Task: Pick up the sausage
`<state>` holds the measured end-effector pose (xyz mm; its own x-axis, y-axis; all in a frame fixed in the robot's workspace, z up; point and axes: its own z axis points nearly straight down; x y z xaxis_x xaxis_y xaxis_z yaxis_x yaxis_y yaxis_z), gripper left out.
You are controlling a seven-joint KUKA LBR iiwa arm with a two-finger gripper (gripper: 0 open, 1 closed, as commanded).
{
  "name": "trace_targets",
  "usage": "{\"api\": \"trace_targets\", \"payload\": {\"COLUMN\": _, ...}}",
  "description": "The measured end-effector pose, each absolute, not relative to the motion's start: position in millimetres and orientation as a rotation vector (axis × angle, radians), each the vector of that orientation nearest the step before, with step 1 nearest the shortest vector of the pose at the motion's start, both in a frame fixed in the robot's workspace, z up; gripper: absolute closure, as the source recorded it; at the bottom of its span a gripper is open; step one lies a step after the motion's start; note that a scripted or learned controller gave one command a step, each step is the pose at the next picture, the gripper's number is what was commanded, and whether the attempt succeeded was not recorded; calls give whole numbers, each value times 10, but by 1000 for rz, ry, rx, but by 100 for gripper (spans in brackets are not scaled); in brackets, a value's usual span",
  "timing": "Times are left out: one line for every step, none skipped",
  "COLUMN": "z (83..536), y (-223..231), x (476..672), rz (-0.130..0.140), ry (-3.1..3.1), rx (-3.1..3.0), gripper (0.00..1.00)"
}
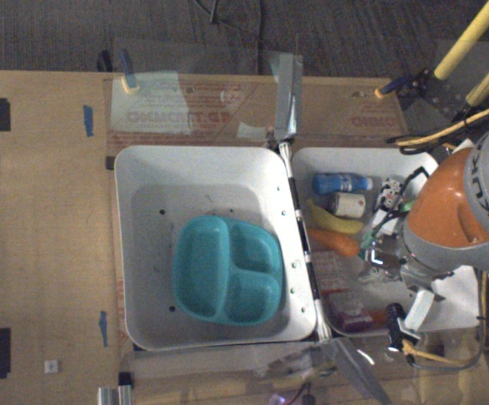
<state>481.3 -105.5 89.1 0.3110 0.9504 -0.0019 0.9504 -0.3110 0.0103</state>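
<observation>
Gripper [378, 254] is seen over the middle of the right bin [459, 306], carried by the arm [447, 213] reaching in from the view's right. Whether it is spread wide or closed cannot be told, as its tip is blurred and partly hidden by the wrist. A dark reddish, elongated thing taken to be the sausage [356, 319] is found below the gripper in the view, near the bin's lower wall and apart from it. A carrot [335, 242] is seen just left of the gripper, with a banana [335, 219] above that. Further up, a blue bottle [341, 183] is laid flat. Well to the gripper's left, a teal plate [226, 270] is held by the left bin [143, 184].
</observation>
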Motion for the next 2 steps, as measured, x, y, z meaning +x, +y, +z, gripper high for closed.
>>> {"api": "trace_targets", "payload": {"z": 886, "y": -1061, "x": 4814, "rz": 6, "ry": 1836, "rx": 2536, "gripper": 0}}
{"api": "trace_targets", "payload": {"z": 886, "y": -1061, "x": 4814, "rz": 6, "ry": 1836, "rx": 2536, "gripper": 0}}
